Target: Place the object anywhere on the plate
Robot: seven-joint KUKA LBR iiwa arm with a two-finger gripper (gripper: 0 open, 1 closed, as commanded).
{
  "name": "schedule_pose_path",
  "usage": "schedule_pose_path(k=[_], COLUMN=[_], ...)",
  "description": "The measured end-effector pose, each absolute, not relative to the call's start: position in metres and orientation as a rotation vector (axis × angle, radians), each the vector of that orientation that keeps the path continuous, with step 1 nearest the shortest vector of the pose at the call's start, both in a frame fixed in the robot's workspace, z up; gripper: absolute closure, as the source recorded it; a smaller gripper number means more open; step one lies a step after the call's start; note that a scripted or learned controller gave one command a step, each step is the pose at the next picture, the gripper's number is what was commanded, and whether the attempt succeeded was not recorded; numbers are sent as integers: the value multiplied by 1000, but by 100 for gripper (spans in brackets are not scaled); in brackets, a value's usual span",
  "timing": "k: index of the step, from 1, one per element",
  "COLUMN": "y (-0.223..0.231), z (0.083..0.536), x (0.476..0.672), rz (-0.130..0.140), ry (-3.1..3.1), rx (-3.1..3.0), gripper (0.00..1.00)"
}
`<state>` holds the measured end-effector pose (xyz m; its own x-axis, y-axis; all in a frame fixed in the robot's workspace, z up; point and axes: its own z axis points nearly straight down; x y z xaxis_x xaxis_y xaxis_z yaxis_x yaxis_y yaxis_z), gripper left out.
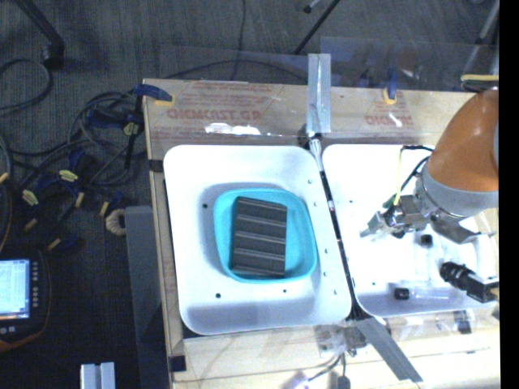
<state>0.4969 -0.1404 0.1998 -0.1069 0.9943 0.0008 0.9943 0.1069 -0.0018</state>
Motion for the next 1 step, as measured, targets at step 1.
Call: schedule_pose_path(k=[1], y=[-140], z=[200], x=[497], rz=[1], ry=[-2336], rx=[-2098], gripper=[0])
